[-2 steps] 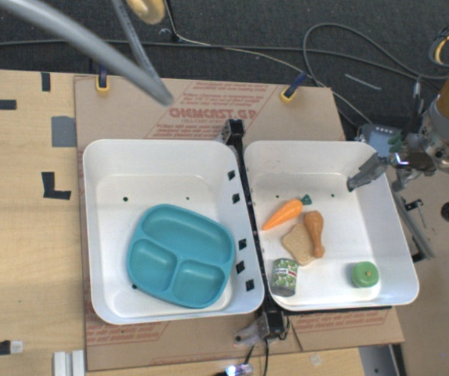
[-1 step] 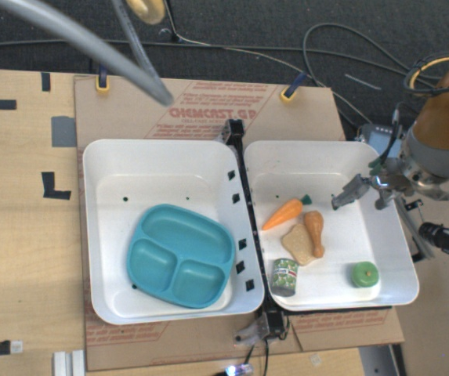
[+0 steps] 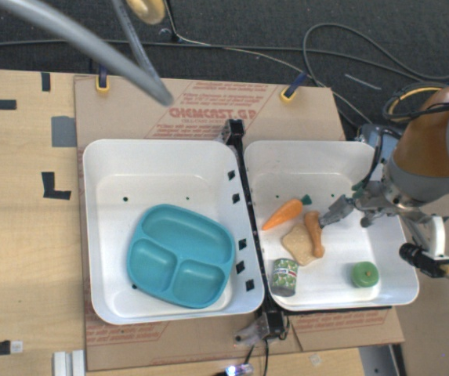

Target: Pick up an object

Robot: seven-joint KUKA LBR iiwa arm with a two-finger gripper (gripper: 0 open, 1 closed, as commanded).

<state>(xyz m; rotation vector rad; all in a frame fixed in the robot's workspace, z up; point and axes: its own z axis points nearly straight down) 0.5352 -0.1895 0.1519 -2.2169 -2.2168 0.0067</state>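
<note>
Camera view: arm reaches in from right, gripper (image 3: 348, 207) low over right bin (image 3: 330, 159), fingers spread, nothing between them. Carrot (image 3: 284, 214) just left of them, sausage (image 3: 313, 234) lying on bread slice (image 3: 298, 246). Can (image 3: 285, 276), green fruit (image 3: 364, 273) nearby. Teal tray (image 3: 180, 254) in left bin (image 3: 103, 210).

Robot lab: 2 white bins (image 3: 99, 210) on cardboard-covered bench (image 3: 20, 210), loose cables (image 3: 342, 45).

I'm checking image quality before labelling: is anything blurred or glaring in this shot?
Camera view: the grey pole across the top left is soft and out of focus; the teal tray, carrot and green ball look sharp; the white bins are evenly lit, with mild shadows and no harsh glare.
</note>
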